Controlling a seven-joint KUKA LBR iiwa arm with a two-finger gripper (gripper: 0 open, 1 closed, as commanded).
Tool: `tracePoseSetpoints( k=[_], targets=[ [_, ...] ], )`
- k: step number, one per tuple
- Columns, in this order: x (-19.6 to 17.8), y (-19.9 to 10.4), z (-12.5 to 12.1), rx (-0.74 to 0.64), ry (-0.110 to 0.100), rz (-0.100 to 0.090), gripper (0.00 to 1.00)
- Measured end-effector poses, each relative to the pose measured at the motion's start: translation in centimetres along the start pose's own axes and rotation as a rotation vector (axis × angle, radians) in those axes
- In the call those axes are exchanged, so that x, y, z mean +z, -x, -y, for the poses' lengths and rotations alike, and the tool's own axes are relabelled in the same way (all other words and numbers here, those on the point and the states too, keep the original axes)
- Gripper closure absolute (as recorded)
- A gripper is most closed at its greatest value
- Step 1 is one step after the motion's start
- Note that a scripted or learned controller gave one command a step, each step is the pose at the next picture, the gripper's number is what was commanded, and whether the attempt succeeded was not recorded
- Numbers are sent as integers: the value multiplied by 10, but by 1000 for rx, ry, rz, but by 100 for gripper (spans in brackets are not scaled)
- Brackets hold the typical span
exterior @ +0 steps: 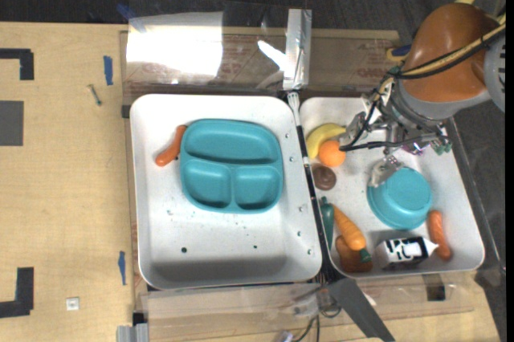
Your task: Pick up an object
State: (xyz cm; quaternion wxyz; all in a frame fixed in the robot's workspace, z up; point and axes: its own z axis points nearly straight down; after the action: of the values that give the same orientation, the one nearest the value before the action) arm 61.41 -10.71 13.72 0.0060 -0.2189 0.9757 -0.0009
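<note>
Nearest the camera, the carrot (pixel 349 227) looks light, rigid and smooth: grasp mid-length; gripper (pixel 389 164) state cannot be told.

Right bin (pixel 470 208) crowded (bowl (pixel 399 198) mid), free room w/ left bin (pixel 225 248) front.
</note>
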Motion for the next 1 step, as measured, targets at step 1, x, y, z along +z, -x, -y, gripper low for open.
tracePoseSetpoints(
  k=[1],
  targets=[
    [44, -92, -37, 278, 3, -8, 0]
  ],
)
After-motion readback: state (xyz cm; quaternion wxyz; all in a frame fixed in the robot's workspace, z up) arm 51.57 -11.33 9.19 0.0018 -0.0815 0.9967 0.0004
